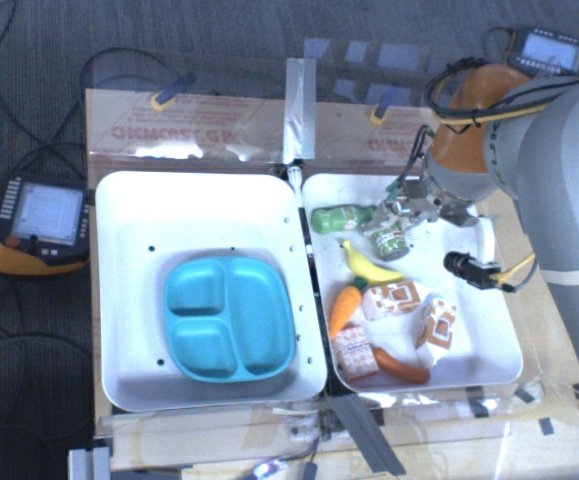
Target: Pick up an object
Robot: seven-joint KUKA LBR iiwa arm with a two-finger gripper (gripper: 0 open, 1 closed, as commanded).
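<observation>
The gripper (401, 211) hangs low over the back of the right bin (499, 358), just above a small can (391, 242); whether it is open or shut I cannot tell. The left bin (129, 218) bears a blue divided tray (231, 318). In the right bin, going down in size, lie a green bottle (341, 218) at the back, a yellow banana (371, 265) just in front of it, an orange carrot (343, 308) and the can. The can seems the likely target: probably light, rigid and smooth, so it may slip. A grasp across its round sides looks best. It has a greenish label and a pale top, tilted.
</observation>
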